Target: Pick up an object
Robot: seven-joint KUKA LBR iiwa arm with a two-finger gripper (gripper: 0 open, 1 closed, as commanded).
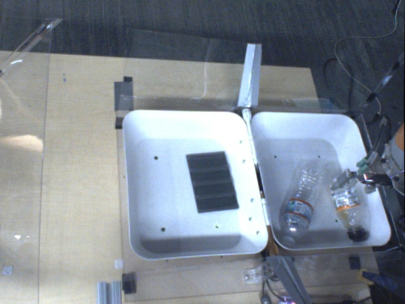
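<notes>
Two clear plastic bottles lie in the right bin (297,128). The larger bottle (299,201) has a blue and orange label and points its cap at the bin's near wall. The smaller bottle (348,206) has an orange label and a black cap and lies near the bin's right wall. A flat black ridged block (211,181) rests in the middle of the left bin (145,170). My gripper (366,176) reaches in over the right bin's right rim, just above and right of the smaller bottle's base. Whether it touches the bottle is unclear.
A grey metal bar (250,75) runs back from the seam between the bins. Cables (364,62) hang at the far right. A transparent sheet (25,144) covers the bench's left side. Small brackets (126,84) sit at the bins' corners.
</notes>
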